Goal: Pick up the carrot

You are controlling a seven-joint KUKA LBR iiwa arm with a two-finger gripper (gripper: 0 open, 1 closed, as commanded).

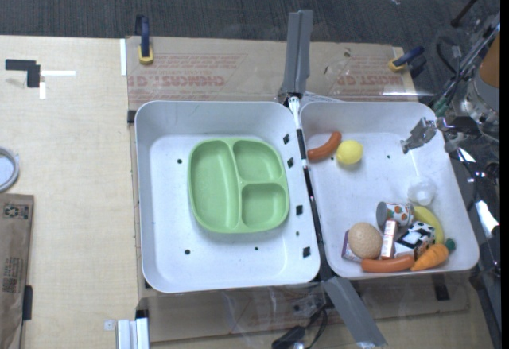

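I see the carrot (431, 257), orange with a green tip, in the right bin's (374, 184) front right corner beside a banana (428, 219); gripper (417, 136) jaw state undeterminable; cardboard lettering unreadable

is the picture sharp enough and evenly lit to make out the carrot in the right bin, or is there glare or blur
Camera view: lighting is even and soft, with only faint shadows under the green plate. The white bins' walls look bright but not blown out. The carrot is small and slightly soft, crowded among other toys, yet its orange reads clearly. The end effector at the right edge looks a little blurred.
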